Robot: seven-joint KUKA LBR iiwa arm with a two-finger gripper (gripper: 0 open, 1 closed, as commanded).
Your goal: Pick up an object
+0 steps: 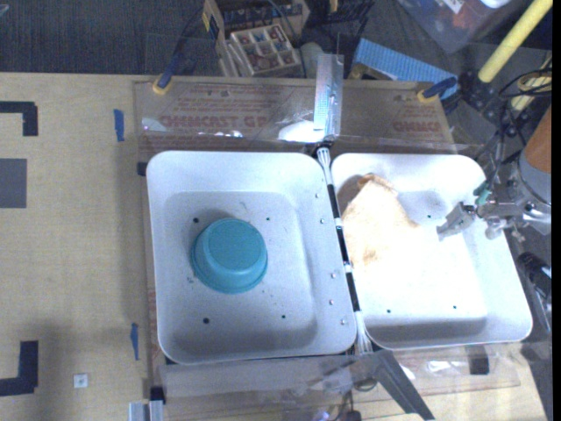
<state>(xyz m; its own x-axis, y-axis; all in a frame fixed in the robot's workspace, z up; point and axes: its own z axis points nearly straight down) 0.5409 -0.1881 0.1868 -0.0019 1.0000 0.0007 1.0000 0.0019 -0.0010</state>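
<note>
Hovering at the right bin's (421, 333) right edge, the gripper (458, 220), fingers' spacing unclear, sits apart from the tan cloth (372, 213).

A matt teal plastic bowl (230, 254) sits in smooth white plastic bins (171, 187) on a pale wood-grain bench (70, 261).
</note>
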